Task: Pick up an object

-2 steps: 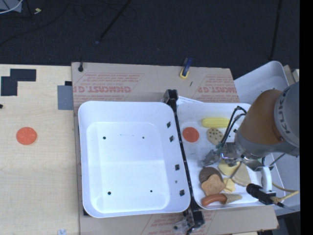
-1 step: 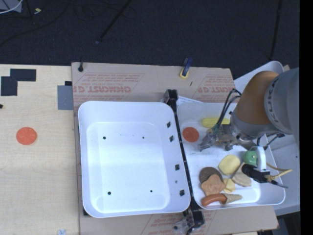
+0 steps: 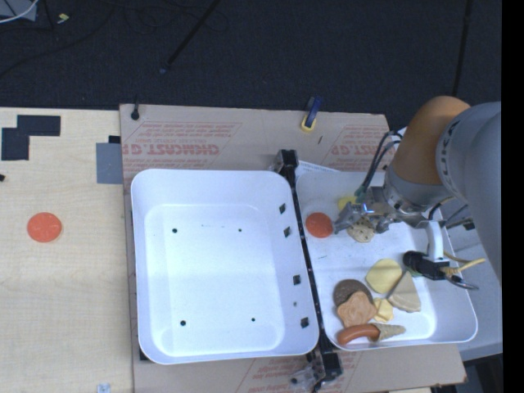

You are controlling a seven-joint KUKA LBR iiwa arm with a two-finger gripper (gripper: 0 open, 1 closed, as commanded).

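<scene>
gripper (image 3: 354,217) low in right bin (image 3: 458,322), near its left wall, over beige cookie-ish piece (image 3: 360,233); fingers open or shut, can't tell. orange round thing (image 3: 319,224) just beside. risk imo: off-center close nudges piece away, comes up w/ nothing.

The grey arm (image 3: 471,162) reaches in from the right, its orange band (image 3: 422,142) sitting above the wrist, which bends down and leftward so that the gripper (image 3: 354,217) hangs low, its dark metal fingers pointing left, too small and cluttered to judge their spread.
</scene>
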